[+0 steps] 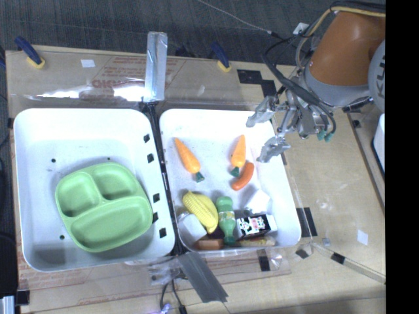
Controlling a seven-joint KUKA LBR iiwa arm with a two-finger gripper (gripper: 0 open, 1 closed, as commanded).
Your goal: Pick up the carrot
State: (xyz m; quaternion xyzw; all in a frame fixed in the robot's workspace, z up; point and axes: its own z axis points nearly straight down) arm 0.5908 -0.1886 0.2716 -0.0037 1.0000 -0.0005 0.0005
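Note:
Two orange carrots lie in the right bin (278, 175). One carrot (186, 156) is slanted near the bin's left side, its green stub pointing down-right. The other carrot (238, 150) stands nearly upright near the middle right, touching a red-orange pepper (243, 175) below it. My gripper (267, 133) hovers over the bin's upper right part, just right of that second carrot. It is open, one fingertip (260, 116) above and one fingertip (273, 148) below, with nothing between them.
A corn cob (200, 209), a green bottle (226, 218), a black-and-white carton (254, 225) and other small items crowd the right bin's near end. The left bin (33, 149) holds a green divided plate (105, 205).

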